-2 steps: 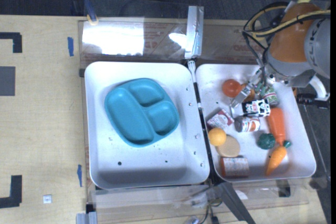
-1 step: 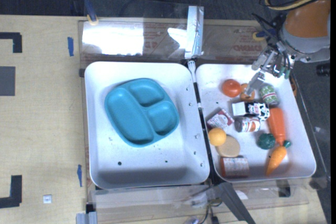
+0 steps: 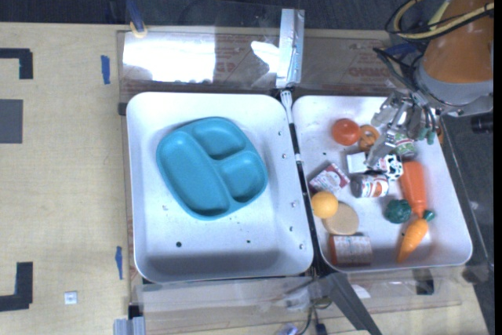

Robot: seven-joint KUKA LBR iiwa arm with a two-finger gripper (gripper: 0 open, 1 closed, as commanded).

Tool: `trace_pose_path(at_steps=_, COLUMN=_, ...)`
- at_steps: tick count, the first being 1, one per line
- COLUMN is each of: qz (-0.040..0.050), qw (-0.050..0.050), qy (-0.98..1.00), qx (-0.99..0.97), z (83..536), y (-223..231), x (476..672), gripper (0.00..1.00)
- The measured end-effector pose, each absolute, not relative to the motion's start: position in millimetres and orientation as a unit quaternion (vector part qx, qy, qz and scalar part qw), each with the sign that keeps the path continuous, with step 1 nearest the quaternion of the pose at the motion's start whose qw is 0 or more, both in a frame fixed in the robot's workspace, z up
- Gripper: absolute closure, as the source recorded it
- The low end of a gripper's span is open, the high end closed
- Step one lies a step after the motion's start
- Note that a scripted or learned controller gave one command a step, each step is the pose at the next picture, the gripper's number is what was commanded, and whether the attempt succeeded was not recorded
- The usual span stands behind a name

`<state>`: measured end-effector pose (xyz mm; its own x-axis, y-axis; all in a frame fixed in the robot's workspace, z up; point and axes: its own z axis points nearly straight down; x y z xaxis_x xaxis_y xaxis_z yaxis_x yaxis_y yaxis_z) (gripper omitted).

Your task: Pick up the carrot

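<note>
Now | my gripper [image 3: 404,121] upper right, over right bin [image 3: 459,243], grip state unclear | carrot [image 3: 412,238] lower right, well apart.

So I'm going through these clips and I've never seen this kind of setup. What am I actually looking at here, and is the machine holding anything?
One camera looks down at a slant on a bench with two shallow white bins. The grey and orange shape at top right is a robot arm; its gripper hangs over the far side of the right bin, among the items there. I cannot tell whether it holds anything. The left bin has a blue divided plate. The right bin is crowded with toy food: a tomato, a yellow lemon, a small can and others. The carrot, orange with a green top, lies near the front right corner, away from the gripper.
</note>
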<state>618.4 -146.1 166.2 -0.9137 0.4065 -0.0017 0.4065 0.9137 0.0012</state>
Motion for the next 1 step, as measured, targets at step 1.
trace_pose_path(at_steps=1, qz=0.0001, qw=0.004, qy=0.99, qx=0.139, z=154.5, y=-142.7, x=659.1, gripper=0.0)
